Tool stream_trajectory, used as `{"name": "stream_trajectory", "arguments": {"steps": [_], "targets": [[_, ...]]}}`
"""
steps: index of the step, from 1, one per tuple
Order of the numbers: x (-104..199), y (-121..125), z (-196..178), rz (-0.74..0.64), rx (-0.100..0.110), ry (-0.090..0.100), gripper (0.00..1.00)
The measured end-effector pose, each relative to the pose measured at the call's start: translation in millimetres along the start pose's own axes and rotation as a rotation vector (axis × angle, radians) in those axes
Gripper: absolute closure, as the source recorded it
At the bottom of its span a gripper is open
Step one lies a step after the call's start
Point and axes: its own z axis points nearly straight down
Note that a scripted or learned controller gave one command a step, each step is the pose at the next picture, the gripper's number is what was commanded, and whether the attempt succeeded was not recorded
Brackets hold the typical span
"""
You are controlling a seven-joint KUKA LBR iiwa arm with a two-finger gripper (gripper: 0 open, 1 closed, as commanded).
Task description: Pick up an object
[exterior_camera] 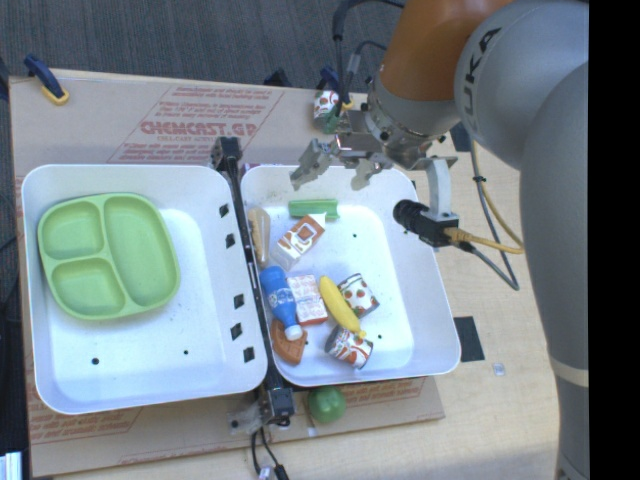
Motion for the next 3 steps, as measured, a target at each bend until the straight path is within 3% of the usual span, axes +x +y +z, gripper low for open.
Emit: {"name": "stream_trajectory", "arguments": {"steps": [3], "targets": [[0.0,0.0,0.0,0.000,0.000,0.000,0.00]]}}
